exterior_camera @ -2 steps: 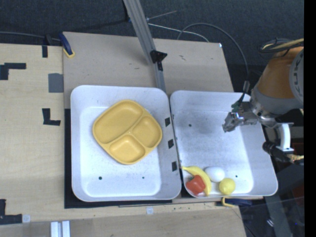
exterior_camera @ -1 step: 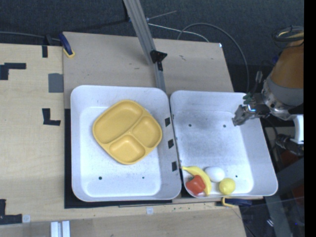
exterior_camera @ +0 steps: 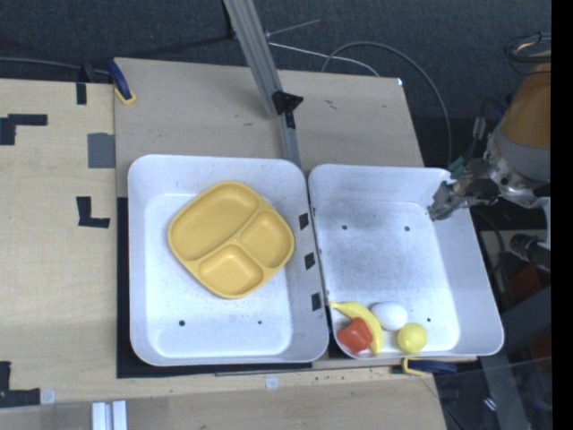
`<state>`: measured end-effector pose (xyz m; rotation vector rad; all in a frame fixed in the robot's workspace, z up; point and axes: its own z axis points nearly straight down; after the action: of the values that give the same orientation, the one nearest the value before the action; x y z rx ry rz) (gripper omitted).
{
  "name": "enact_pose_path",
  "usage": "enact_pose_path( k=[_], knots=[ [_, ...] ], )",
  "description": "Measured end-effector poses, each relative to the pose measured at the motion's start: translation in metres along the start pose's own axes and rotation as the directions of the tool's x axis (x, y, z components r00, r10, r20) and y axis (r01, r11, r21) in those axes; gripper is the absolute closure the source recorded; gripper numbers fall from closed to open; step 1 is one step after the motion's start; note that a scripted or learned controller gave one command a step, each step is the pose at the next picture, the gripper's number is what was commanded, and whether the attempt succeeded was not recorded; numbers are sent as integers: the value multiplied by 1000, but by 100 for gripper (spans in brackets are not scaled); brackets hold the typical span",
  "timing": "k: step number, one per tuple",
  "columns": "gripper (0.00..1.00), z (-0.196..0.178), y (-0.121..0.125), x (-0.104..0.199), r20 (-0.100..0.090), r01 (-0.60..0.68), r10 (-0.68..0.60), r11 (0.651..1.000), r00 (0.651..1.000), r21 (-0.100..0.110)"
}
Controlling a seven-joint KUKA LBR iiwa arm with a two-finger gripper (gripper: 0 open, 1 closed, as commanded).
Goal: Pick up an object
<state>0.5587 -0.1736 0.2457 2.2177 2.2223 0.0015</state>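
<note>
Grey metal tool point(exterior_camera: 440, 206) hovers at the right white bin's point(exterior_camera: 394, 240) upper right rim; approach step, I judge. Whether it is wide or narrow I cannot tell; next it must travel to the small yellow ball point(exterior_camera: 412, 337) at the near wall.

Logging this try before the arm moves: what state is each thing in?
Gripper: over right bin's upper right rim, holding nothing seen.
Yellow tray: flat in left bin, compartments bare.
Banana, red piece, white egg, yellow ball: clustered in right bin, bottom edge.
</note>
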Motion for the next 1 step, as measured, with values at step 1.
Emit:
enact_pose_path(
  k=[1],
  knots=[
    [100,13,12,49,-1,4,-4,1000,1000,4]
  ],
)
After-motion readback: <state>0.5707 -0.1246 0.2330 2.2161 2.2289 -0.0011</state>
